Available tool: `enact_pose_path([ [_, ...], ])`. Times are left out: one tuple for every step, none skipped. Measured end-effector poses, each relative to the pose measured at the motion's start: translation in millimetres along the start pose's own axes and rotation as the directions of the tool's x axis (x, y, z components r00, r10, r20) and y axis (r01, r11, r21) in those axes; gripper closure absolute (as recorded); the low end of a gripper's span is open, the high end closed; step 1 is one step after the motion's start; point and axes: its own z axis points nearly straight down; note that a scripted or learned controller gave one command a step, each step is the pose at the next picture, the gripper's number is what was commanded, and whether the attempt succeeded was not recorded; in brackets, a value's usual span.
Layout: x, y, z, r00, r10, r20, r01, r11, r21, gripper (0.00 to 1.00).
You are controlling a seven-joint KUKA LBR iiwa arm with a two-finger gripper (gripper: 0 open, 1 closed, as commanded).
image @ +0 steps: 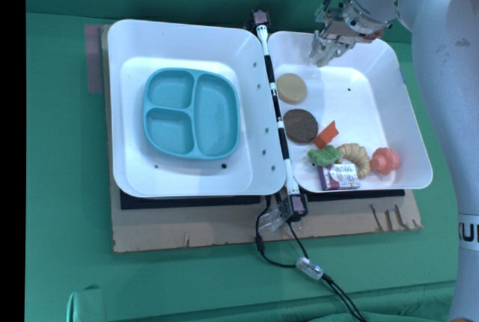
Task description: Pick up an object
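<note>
Nearest me, along the front edge of the right bin [404,96], I see a cluster: a small packet [340,176], a green piece [324,156], a croissant-like pastry [356,157] and a red-orange lump [385,160], all crowded together or touching. Behind them sits a dark brown disc [300,125] with an orange wedge [325,135] just beside it, then a tan disc [291,87] standing clear of the rest. At the far rim the pincer [327,51] hovers, its prongs slightly apart and holding nothing. I judge the tan disc the best target: it is nearest and isolated. I would descend straight over it, prongs straddling its width. The left bin [179,36] carries a teal divided plate [191,112].
</note>
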Motion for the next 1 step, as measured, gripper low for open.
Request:
enact_pose_path([
  [-1.5, -0.2, -0.1, 1.000, 0.000, 0.003, 0.000, 1.000, 0.001, 0.00],
])
